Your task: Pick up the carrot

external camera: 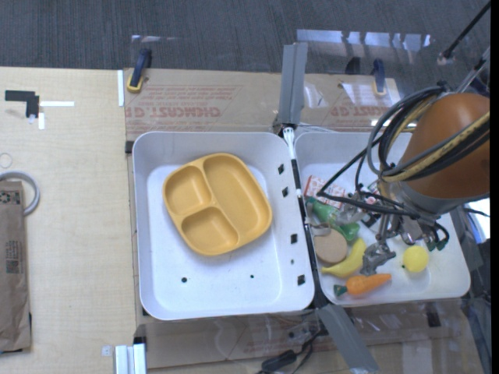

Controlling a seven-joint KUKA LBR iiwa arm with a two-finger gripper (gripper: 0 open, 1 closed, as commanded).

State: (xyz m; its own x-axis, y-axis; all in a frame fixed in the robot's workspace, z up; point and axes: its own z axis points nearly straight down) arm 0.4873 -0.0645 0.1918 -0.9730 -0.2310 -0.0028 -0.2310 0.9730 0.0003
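I see my arm coming in from the right, its orange band bulking over the wrist with black cables looped across it. The wrist points down and left. The gripper hangs low beneath it; its tip is a small grey blur, too cluttered for me to read.

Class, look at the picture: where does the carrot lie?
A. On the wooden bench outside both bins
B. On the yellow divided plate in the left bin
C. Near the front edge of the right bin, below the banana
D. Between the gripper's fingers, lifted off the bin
C: the carrot rests on the floor of the right bin near its front edge, just below the banana.
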